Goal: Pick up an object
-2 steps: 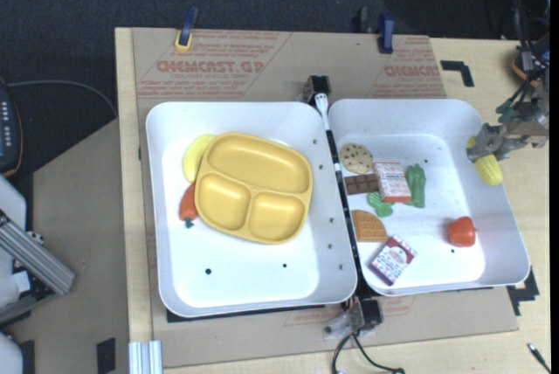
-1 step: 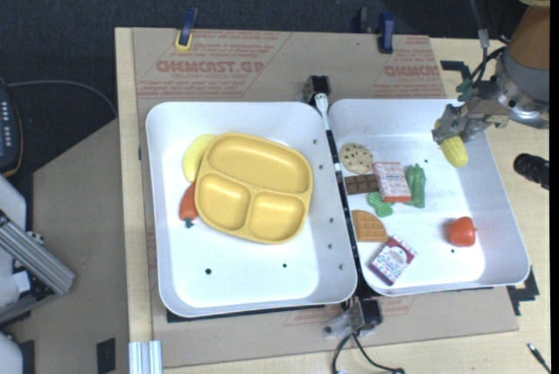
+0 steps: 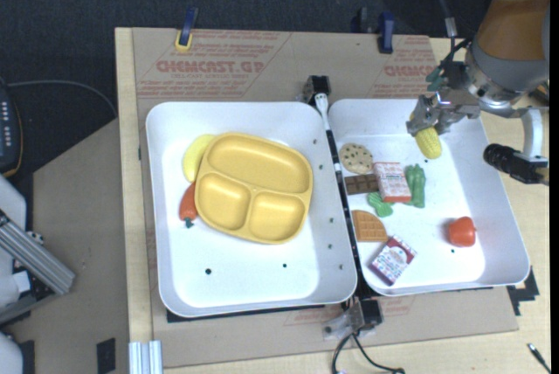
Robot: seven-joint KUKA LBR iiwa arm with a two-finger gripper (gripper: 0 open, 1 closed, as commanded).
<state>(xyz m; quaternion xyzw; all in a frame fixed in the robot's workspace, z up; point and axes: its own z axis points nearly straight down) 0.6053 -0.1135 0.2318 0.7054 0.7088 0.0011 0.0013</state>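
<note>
The arm has its gripper (image 3: pixel 430 123) over the far part of the right bin (image 3: pixel 502 215), and a yellow toy corn cob (image 3: pixel 428 143) hangs just under it; the fingers appear clenched on its top. The step seems to be the lift, so the next move needs a steady rise. Two white bins, one yellow divided tray (image 3: pixel 251 187), one red tomato (image 3: pixel 461 231), one cookie (image 3: pixel 355 157).

Divided tray (image 3: pixel 253 187) in left bin (image 3: pixel 175 276). Right bin (image 3: pixel 498 197): cookie (image 3: pixel 355 157) far-left, waffle (image 3: pixel 369 226) and packet (image 3: pixel 392 260) near, tomato (image 3: pixel 461 231) right, corn (image 3: pixel 428 142) far.
</note>
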